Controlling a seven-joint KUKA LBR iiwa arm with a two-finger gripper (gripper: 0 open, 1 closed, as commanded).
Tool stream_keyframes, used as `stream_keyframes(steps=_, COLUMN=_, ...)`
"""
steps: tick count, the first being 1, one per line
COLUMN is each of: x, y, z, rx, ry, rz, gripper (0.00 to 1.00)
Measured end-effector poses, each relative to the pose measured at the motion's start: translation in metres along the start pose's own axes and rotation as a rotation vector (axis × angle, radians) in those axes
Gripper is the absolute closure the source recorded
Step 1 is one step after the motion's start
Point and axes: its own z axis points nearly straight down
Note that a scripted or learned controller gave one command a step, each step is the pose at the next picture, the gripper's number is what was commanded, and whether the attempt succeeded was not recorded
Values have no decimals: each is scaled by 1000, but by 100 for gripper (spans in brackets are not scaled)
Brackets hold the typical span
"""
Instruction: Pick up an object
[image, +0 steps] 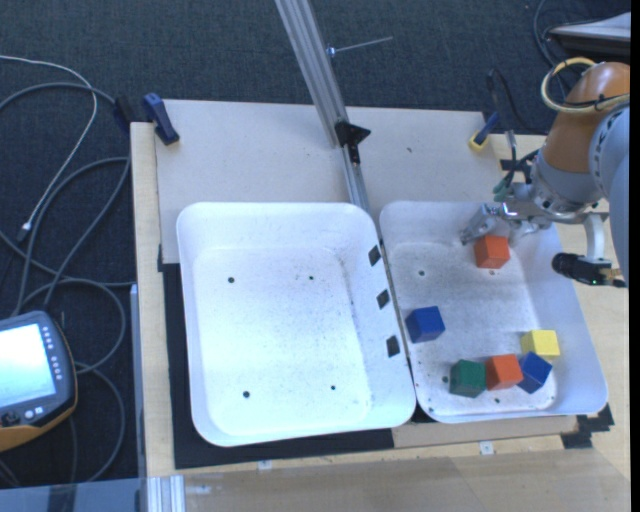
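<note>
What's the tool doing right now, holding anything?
Tool: over the right bin, directly above the orange block; whether it grips the block, or is open or shut, cannot be told.

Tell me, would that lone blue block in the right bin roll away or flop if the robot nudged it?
Probably neither. The blue block looks like a cube with flat faces and sharp edges, so it should slide or tip rather than roll. It keeps a crisp shape, suggesting something stiff. It stands alone on the right bin floor, so a push would likely just move it freely.
</note>
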Motion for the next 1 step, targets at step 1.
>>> stream_keyframes(steps=1, x=0, y=-2, z=-12, rx=4, ry=-1, rz=0, gripper=100)
